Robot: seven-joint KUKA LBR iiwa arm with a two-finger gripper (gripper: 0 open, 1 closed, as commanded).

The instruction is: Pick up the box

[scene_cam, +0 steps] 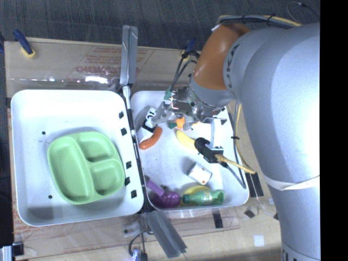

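- Tool [163,113] — hangs over the far end of the right bin [142,99]; released or clenched, you cannot tell from this angle.
- Box [199,173] — small, white, lying tilted on the bin floor toward the near side, well apart from the tool.
- Neighbours: banana [185,139] and orange sausage [150,138] near the tool; green bottle [205,198] and purple fruit [166,199] against the near wall, just beyond the box.
- Left bin [27,124]: green divided tray [84,167]; not your concern.
- Step in hand, as judged: the approach. Carry the tool toward the near side, past the banana, and centre it over the box.
- Turn the tool to match the box's tilt, then descend straight; keep off the bottle.
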